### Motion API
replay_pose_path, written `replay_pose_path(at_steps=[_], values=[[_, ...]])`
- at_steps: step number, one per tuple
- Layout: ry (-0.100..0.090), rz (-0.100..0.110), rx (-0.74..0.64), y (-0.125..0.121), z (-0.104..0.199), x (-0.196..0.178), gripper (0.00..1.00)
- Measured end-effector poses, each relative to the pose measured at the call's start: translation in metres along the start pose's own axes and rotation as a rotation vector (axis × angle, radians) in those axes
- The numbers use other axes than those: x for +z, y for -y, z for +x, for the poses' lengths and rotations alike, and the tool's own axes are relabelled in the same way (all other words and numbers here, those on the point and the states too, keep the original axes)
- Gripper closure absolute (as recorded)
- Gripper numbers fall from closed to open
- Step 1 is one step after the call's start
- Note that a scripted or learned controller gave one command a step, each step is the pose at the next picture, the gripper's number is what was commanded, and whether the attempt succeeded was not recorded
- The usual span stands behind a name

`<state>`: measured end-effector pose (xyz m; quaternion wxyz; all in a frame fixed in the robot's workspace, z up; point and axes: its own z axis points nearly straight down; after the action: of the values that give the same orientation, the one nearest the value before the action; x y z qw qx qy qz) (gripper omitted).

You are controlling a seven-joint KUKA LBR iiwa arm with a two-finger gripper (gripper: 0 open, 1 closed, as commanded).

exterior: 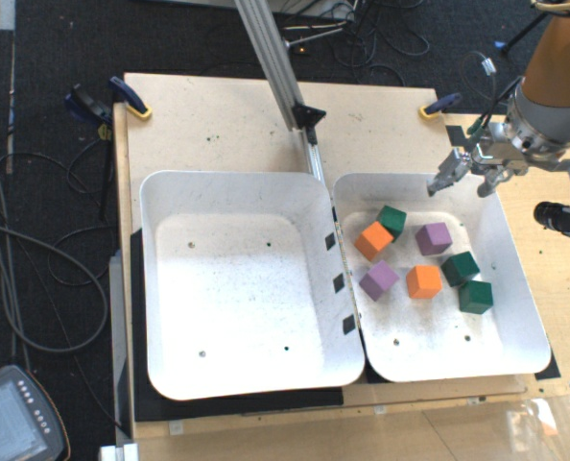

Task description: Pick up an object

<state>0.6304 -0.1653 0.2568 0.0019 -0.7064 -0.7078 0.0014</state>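
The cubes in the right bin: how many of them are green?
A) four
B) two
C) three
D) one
C: three green cubes lie in the right bin, one at the top of the group and two at its right side, next to two orange and two purple cubes.

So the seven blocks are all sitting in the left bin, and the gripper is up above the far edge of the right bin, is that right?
Not quite. The camera view shows the seven blocks in the right bin, not the left bin. The rest stands: the gripper is above the right bin's far edge.
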Motion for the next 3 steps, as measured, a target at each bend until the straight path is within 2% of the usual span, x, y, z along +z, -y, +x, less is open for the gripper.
replay_pose_path(at_steps=[1,3], values=[[0.001,-0.003,-0.001,0.0,0.0,-0.003,0.0],[0.0,0.001,-0.001,-0.005,0.008,0.123,0.0]])
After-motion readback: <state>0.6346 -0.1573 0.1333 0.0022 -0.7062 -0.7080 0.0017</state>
